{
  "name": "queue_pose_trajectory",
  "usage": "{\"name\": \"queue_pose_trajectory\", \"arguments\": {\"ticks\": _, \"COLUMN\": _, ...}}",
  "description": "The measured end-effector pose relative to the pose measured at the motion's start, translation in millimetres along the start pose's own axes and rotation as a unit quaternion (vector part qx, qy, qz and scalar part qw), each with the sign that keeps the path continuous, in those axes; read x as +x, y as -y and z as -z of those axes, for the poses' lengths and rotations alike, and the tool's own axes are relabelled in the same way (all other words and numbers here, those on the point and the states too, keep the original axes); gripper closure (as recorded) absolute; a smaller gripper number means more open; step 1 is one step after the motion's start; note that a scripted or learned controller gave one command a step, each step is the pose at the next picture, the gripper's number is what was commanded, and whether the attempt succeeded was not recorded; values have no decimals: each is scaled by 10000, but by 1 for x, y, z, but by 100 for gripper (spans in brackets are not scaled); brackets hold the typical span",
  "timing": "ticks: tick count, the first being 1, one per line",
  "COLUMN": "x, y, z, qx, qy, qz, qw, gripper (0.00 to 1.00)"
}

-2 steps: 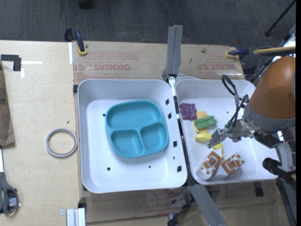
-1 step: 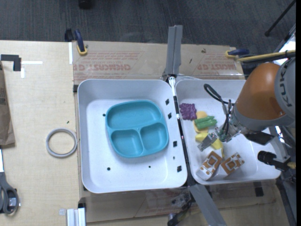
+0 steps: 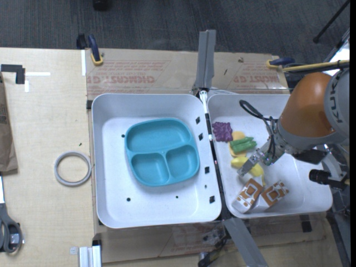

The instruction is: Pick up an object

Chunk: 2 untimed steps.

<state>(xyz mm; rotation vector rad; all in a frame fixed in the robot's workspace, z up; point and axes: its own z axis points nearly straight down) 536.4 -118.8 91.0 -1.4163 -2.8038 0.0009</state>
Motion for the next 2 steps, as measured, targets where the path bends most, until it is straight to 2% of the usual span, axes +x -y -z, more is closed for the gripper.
{"name": "queue_pose_trajectory", "arguments": {"ticks": 1, "x": -1, "y": 0, "z": 9, "qx": -3, "qy": 1, "qz": -24, "qw": 10000, "gripper": 100}}
{"name": "queue_pose_trajectory", "arguments": {"ticks": 2, "x": 50, "y": -66, "z": 100, "qx": -3, "qy": 6, "qz": 509, "qw": 9987, "gripper": 100}}
